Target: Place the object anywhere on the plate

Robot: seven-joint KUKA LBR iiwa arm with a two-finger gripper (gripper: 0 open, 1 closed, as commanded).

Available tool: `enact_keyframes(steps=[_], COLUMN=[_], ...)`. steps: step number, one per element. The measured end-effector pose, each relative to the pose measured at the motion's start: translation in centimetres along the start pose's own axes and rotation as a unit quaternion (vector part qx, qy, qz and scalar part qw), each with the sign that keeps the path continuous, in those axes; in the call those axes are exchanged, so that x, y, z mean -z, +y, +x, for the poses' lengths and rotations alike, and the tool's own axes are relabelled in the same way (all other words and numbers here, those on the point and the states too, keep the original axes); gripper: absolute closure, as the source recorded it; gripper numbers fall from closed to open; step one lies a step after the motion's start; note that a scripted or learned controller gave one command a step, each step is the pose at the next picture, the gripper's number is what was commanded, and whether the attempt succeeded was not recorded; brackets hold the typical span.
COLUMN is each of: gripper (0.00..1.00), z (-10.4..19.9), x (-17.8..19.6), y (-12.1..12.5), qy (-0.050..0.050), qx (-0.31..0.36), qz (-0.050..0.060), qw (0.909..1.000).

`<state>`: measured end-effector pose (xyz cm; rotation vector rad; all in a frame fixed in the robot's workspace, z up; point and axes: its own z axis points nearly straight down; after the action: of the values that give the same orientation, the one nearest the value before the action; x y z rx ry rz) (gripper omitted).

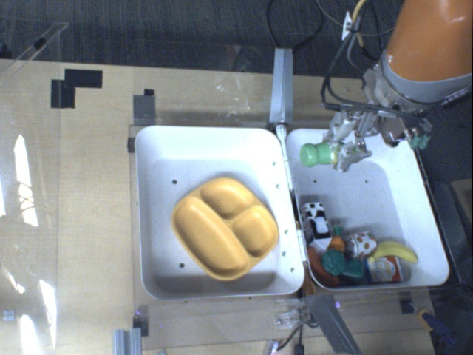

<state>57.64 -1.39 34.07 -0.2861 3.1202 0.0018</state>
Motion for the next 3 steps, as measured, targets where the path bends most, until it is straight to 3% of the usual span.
enact_keyframes(steps=[1, 2, 3], gripper=[1.00, 1.00, 1.00], z=[-2.2, -1.4, 1.7], x=[-9.6, -4.3, -2.9], y=[-0.2, 2.9, 3.5], qy=[0.002, 0.000, 0.001], qx=[-0.091, -0.107, -0.289], qz=[0.000, 0.000, 0.001], qw=[0.9958, 0.9943, 0.9573])
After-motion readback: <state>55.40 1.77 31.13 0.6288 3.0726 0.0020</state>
